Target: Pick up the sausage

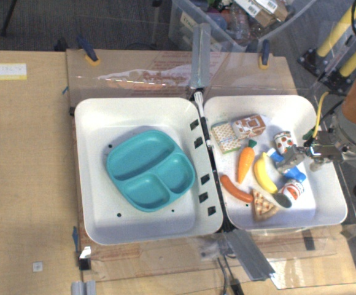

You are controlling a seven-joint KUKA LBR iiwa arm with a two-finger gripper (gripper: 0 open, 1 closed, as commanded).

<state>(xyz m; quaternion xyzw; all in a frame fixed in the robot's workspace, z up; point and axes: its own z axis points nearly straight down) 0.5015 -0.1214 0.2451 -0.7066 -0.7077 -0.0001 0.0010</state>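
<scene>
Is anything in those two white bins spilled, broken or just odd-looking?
Nothing looks spilled or broken. The toy food lies loosely jumbled in the right bin: the sausage beside the carrot, banana and pizza slice. The teal plate sits slightly askew in the left bin.

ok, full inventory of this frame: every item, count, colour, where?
plate: 1, teal, three compartments, left bin
sausage: 1, red-orange, right bin, near the divider
carrot: 1, orange, right of the sausage
banana: 1, yellow, mid right bin
pizza slice: 1, tan, front of right bin
boxes: 2, printed, back of right bin
cans: 2, white with red and blue, right side
clear tub: 1, clutter, behind bench
gripper: 1, dark, over the cans
</scene>
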